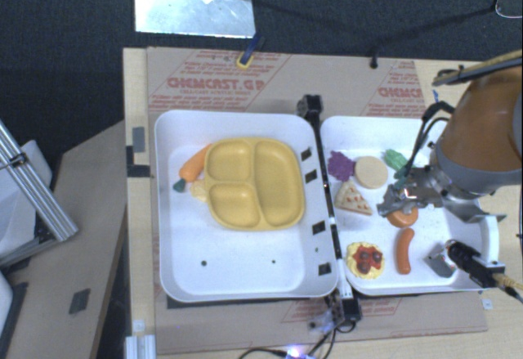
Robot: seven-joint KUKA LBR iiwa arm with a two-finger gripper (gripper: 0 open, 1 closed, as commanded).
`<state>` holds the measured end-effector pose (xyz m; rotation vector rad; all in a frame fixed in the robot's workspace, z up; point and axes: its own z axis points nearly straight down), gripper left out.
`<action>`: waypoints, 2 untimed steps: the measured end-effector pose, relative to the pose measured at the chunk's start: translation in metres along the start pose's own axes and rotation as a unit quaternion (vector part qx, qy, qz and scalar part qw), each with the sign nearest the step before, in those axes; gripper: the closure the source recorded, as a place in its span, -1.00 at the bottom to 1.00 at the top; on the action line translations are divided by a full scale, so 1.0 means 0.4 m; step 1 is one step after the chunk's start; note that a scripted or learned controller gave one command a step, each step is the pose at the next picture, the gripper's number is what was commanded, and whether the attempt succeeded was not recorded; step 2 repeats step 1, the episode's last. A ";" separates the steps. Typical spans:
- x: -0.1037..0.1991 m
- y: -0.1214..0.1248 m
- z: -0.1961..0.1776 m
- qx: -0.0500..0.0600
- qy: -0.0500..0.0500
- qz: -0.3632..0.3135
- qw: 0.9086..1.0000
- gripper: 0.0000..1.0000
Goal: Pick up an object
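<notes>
My gripper (400,202) hangs low over the middle of the right bin (425,130). Directly beneath it lies a small orange round piece (403,219), partly hidden by the gripper. To its left lies a pizza slice (353,199). Behind the slice are a beige round biscuit (371,172), a purple grape bunch (341,163) and a green piece (396,159). A red sausage (404,251) and a small yellow dish with red topping (365,260) lie toward the bin's front.
The left bin (176,251) holds a yellow divided tray (252,183), with an orange carrot (194,163) against its left side. A black divider (324,194) separates the bins. The arm's grey and orange body (486,141) overhangs the right bin's right side.
</notes>
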<state>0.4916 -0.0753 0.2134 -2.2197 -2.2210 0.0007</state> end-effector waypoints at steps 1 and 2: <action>-0.009 0.020 -0.036 -0.002 -0.001 -0.001 1.000 1.00; -0.009 0.020 -0.036 -0.002 -0.001 -0.001 1.000 1.00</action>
